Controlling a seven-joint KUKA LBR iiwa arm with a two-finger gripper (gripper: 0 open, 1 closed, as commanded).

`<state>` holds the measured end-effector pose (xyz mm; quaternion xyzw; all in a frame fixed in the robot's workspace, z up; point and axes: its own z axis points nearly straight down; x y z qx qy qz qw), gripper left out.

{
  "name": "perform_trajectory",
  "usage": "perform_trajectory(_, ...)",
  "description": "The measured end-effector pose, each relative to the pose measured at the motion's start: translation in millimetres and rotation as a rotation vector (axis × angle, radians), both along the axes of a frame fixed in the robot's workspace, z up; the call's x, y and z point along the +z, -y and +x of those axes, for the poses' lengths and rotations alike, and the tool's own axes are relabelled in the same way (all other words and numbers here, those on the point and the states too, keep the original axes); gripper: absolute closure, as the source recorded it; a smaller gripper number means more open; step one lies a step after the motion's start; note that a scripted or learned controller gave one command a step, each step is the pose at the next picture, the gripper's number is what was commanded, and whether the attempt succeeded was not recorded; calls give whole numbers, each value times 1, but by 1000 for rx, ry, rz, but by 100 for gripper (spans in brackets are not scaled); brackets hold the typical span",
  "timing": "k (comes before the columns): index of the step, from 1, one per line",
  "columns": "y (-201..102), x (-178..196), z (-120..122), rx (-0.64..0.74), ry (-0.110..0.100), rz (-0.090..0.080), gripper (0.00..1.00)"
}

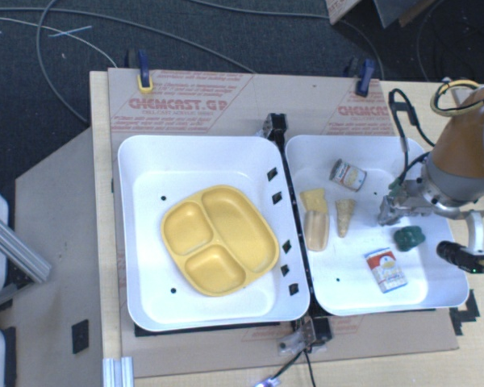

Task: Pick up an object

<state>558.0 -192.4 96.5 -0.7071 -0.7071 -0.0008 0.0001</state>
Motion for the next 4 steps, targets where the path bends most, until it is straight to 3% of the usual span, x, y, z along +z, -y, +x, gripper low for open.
perform_trajectory(1, 0, 44, 2, 1, 4, -3, 100)
perform_trajectory(3, -7, 168, 2, 2, 8, -4, 100)
perform_trajectory(4, -7, 175, 2, 1, 2, -2, 100)
